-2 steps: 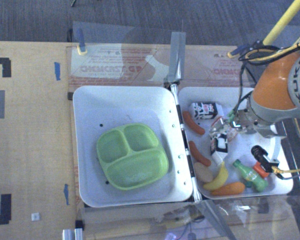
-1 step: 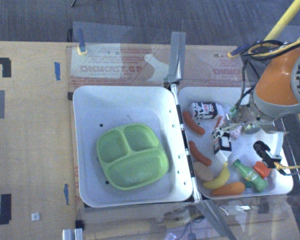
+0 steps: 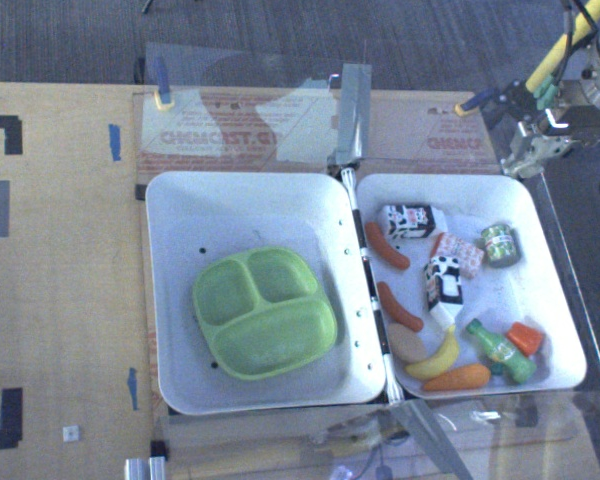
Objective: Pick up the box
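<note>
We see the arm parked at the upper right, past the right bin's far corner, wrist hanging over the bench edge; gripper sits clear of the bin, and we can't tell its state. Left bin holds one green divided plate. In the right bin we count: two cow-print cartons, one box (pink and white, mid-bin, just right of the lower carton and touching it), two sausages, one banana, one carrot, one green bottle, one orange piece, one green can. Upper carton lies near the far wall
</note>
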You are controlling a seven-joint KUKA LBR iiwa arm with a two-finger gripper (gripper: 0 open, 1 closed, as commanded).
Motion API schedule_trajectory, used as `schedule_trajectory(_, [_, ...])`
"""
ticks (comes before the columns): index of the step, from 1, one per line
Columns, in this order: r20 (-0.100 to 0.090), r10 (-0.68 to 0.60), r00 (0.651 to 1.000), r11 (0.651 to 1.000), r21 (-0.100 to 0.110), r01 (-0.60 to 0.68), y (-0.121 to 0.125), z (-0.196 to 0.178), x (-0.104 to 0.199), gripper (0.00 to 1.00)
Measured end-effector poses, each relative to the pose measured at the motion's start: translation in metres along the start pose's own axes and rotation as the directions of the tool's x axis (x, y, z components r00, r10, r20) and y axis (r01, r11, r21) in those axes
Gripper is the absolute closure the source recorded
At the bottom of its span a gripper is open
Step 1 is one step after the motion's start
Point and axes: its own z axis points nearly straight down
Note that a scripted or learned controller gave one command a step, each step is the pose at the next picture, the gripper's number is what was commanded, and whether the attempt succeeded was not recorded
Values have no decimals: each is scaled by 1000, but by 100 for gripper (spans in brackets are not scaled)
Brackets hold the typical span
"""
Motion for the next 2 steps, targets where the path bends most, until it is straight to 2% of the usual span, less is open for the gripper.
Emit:
schedule_trajectory(1, [-1,52,999,999,2,-52,-22,119,26,100])
schedule_trajectory(2, [1,-63,998,998,-2,63,69,165,-13,100])
